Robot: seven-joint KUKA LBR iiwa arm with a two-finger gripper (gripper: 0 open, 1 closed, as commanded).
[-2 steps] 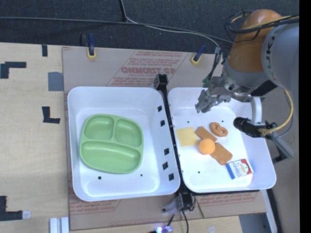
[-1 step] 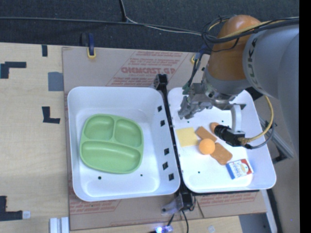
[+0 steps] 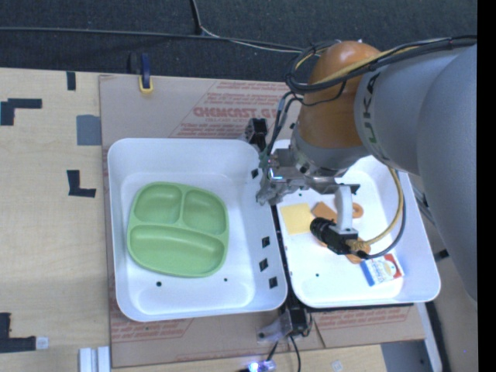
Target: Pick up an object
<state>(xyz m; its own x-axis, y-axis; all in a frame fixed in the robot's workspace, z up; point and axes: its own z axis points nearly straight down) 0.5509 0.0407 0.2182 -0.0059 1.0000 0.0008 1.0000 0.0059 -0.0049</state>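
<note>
My gripper (image 3: 269, 183) hangs low over the left rim of the right bin (image 3: 418, 289), close to the wall between the two bins. Just to its right, a flat yellow square (image 3: 295, 218) lies on the bin floor, partly under the wrist. Beside the square sits an orange piece (image 3: 323, 208), and another orange bit (image 3: 356, 209) shows behind the arm. A small red, white and blue box (image 3: 384, 270) lies near the bin's front right corner. Nothing can be seen held by the gripper.
The left bin (image 3: 124, 161) holds a green divided plate (image 3: 178, 229) at its middle. The grey arm and its orange band (image 3: 341, 91) cover the back of the right bin. Cables run across the dark cloth behind the bench.
</note>
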